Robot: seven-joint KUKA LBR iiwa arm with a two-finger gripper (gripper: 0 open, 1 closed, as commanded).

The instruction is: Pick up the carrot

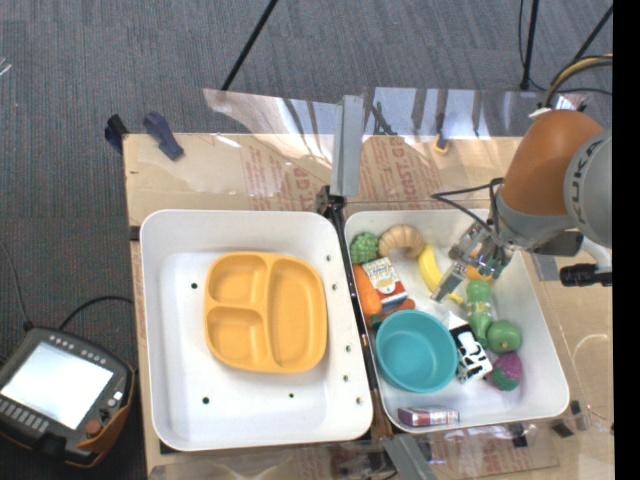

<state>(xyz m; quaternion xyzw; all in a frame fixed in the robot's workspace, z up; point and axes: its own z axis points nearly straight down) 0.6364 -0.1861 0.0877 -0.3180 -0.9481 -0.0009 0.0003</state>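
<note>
Orange carrot (366, 298) is seen lying beside the teal bowl (416, 350); the hand's (470, 265) grip state cannot be told.

The gripper (468, 265) hangs over the right bin (548, 343), just beside the banana (429, 266); the carrot (368, 296) lies near that bin's left wall, partly under a small carton (384, 274), by the teal bowl (416, 350)
</note>
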